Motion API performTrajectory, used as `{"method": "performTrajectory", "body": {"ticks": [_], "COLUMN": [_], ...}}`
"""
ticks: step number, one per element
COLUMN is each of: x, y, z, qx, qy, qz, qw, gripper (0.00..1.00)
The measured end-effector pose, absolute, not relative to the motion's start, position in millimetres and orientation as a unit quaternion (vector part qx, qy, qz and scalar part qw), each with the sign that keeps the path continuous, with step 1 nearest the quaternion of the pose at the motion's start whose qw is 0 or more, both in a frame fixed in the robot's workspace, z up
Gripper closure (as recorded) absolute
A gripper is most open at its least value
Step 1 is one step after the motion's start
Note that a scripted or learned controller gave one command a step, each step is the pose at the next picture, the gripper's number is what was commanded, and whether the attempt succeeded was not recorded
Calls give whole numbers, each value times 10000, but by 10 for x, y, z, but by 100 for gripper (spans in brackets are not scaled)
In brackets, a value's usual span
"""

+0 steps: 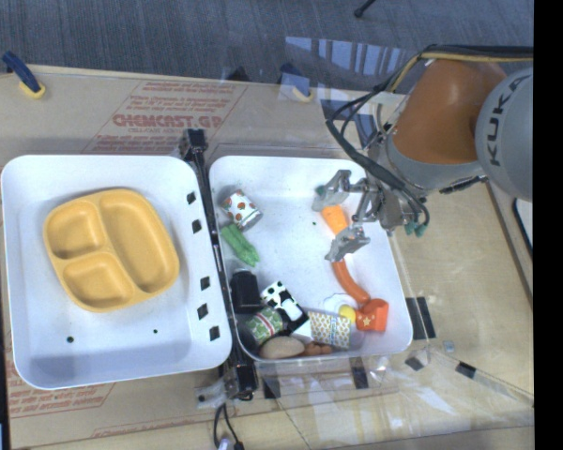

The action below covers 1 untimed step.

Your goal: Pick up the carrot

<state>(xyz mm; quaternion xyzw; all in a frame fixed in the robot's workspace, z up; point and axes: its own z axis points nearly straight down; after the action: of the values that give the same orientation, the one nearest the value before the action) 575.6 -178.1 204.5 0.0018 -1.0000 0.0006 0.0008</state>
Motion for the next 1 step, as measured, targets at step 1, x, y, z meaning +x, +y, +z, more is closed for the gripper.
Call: {"method": "performTrajectory", "body": {"ticks": [1], "x": [6168], "y": [-1838], "z": [1037], "qx": [1207], "qy": [-9927], "qz": [-13], "qw": [17], "gripper": [0]}}
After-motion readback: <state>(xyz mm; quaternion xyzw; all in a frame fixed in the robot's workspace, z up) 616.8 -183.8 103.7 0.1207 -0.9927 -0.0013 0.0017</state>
